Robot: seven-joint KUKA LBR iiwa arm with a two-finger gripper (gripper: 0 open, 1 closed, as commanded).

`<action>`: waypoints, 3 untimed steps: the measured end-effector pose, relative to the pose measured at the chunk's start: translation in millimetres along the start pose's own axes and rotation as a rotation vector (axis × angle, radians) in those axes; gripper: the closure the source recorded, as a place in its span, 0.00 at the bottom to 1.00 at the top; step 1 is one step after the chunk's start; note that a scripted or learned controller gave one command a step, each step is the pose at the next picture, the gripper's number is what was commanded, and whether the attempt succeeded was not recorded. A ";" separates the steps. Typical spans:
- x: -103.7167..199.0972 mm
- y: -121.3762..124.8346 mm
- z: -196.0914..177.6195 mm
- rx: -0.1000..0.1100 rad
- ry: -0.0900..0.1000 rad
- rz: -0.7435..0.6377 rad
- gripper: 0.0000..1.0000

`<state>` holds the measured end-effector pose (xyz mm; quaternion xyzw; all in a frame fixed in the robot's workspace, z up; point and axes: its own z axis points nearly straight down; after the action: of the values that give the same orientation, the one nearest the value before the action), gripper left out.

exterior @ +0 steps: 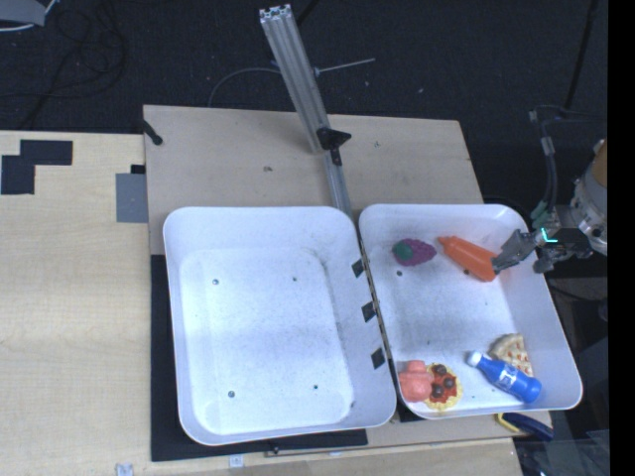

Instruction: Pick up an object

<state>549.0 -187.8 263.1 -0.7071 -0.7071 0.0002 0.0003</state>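
Observation:
The right bin [541, 315] holds several toy items. An orange carrot [468, 256] lies near its back wall, with a purple and green vegetable [415, 252] to its left. At the front lie a blue bottle [506, 377], a tan waffle piece [512, 350] and a red and orange food piece [429, 383]. My gripper [526, 256] hovers at the bin's right rim, just right of the carrot's end. It is open, with nothing between its fingers.
The left bin [198, 256] sits beside the right one, joined by black clips [369, 310]. An aluminium bar [303, 77] slants up from behind the bins. A yellow and blue object [526, 424] lies just outside the right bin's front corner.

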 end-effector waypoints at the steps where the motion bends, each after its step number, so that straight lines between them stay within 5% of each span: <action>1: 0.0 0.0 0.0 0.000 0.000 0.000 0.00; 3: 7.2 1.8 107.5 0.004 0.001 -0.001 0.00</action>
<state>550.7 -180.6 155.6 -0.7068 -0.7074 0.0012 0.0020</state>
